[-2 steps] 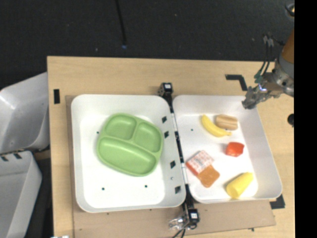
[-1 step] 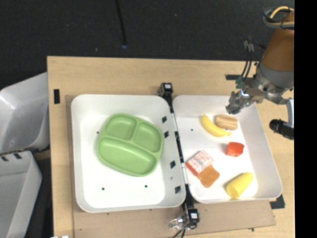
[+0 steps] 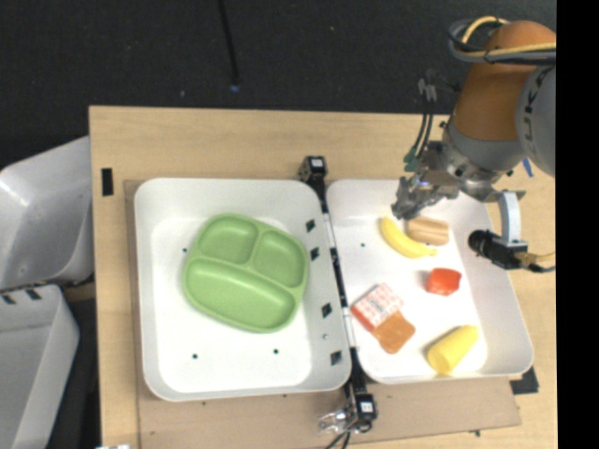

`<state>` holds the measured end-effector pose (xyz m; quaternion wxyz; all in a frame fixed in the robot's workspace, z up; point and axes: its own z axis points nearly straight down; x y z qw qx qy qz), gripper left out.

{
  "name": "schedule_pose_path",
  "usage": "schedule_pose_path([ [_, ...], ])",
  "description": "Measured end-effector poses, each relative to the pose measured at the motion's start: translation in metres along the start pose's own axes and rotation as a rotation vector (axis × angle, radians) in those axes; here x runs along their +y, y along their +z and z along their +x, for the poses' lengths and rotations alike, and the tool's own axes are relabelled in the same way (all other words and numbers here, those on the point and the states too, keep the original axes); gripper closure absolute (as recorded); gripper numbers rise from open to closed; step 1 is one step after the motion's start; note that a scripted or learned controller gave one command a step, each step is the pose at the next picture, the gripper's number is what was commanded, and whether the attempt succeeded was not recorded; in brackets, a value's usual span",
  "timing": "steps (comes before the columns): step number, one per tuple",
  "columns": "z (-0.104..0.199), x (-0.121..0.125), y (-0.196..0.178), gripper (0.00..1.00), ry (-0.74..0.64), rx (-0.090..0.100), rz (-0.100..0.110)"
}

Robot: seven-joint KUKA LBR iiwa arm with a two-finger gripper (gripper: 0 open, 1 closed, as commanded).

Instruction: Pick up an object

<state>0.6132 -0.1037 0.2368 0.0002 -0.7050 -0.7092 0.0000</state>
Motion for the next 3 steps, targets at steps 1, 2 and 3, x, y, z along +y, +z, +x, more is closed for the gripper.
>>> schedule_pose_path([
  [1,0.056,0.000,-0.010,1.00,-0.001,0.001,-0.002],
  [2,0.116,-0.001,-0.014,1.00,-0.002,0.001,-0.001],
  [3,0.160,-0.012,-0.016,1.00,0.000,0.001,0.001],
])
